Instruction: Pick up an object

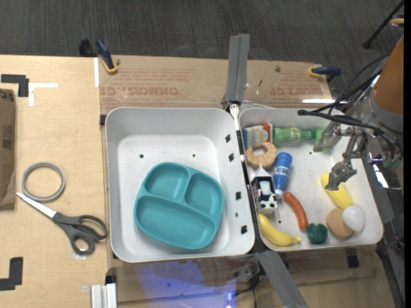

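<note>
In the right bin (376, 233), nearest the camera, a banana (277, 231) lies at seven o'clock, with the corn cob (339, 194) at three o'clock. The gripper (338, 176) sits on the cob's upper end, its fingers seemingly closed around it. Farther back, mirrored cardboard (160, 85) lettering is too faint to read

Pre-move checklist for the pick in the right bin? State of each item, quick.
1. Tool is over the right bin: ok.
2. Target under the tool: corn cob lies right below it: ok.
3. Corn cob already held: cannot tell; contact is unclear at this slant.
4. Room around the target: egg and brown ball lie close beside the corn's lower end: not ok.
5. Cables hang above the bin's far right corner, off the objects: ok.
6. Teal tray sits in the left bin, away from the pick: ok.
</note>
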You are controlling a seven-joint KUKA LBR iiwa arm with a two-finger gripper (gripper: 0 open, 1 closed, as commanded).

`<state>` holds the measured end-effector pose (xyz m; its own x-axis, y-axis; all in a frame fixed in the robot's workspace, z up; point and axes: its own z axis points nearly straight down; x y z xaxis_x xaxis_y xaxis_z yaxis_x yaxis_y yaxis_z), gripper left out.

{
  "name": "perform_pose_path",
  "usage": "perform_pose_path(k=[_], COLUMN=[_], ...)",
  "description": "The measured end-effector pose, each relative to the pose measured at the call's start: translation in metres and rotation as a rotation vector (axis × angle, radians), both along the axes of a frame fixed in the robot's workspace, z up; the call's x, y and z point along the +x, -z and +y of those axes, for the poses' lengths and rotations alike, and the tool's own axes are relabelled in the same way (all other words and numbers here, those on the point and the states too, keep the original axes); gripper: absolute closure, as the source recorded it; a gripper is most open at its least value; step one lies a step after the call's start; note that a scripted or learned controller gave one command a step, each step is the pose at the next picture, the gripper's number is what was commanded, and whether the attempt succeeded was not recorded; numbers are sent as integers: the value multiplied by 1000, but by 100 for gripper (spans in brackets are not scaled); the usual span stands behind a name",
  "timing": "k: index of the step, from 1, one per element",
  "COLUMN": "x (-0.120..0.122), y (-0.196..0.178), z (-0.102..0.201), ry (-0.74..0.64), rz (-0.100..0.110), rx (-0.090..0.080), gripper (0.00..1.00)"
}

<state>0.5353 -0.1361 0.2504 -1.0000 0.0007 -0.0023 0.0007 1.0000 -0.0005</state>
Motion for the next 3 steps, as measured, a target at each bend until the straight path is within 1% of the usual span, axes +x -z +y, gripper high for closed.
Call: perform_pose_path(k=[1,2,3], x=[3,-34,-25], y=[123,159,158], z=[-13,36,20], ry=[43,60,181], rz=[1,2,-1], rx=[0,0,0], gripper=[0,0,0])
